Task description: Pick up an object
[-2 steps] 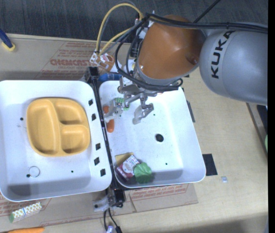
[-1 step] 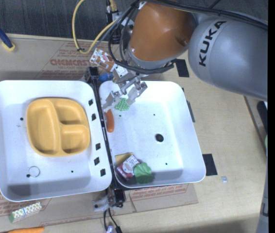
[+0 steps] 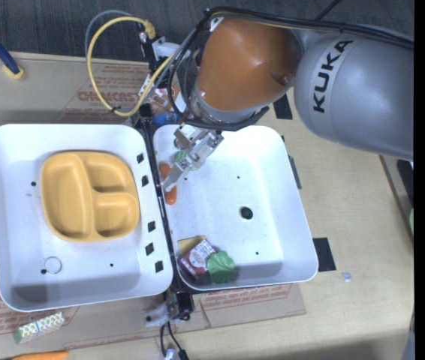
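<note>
**Hand reaching low in the right bin**

A smooth yellow tray (image 3: 90,195) is lying in the left bin (image 3: 10,223). The hand (image 3: 186,156) is hanging over an orange thing (image 3: 167,180) by the wall; I cannot tell its grip. It may be bumping that wall. Crinkly packets (image 3: 209,262) are sitting near.

A small orange object (image 3: 168,184) lies on the floor of the right bin (image 3: 272,201), against its left wall, just below and left of the gripper (image 3: 185,158); its shape is hard to make out. Well below the gripper, in the bin's near-left corner, a dark red packet (image 3: 196,259) and a crumpled green item (image 3: 221,265) rest touching each other.
</note>
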Tool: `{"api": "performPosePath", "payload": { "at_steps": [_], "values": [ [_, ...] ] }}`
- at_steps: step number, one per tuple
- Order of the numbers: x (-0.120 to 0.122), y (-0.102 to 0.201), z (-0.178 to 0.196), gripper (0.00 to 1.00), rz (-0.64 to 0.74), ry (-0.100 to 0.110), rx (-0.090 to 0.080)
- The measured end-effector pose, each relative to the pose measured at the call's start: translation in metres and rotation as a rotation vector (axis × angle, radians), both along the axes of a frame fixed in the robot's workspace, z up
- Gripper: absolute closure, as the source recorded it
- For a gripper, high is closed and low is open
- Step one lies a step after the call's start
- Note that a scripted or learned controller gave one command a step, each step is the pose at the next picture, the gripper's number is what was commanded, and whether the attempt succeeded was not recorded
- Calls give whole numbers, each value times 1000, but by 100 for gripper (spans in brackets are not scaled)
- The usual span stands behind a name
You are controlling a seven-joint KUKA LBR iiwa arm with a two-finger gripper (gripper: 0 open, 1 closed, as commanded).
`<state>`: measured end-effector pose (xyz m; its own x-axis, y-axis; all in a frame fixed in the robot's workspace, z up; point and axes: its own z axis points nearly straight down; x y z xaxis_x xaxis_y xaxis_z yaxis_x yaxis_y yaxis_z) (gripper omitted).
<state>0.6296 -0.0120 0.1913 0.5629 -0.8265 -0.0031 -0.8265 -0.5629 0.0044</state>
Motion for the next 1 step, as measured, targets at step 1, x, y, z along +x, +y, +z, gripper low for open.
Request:
{"api": "performPosePath", "payload": {
  "at_steps": [1],
  "values": [
    [-23, 1, 0, 0, 138, 0, 0]
  ]
}}
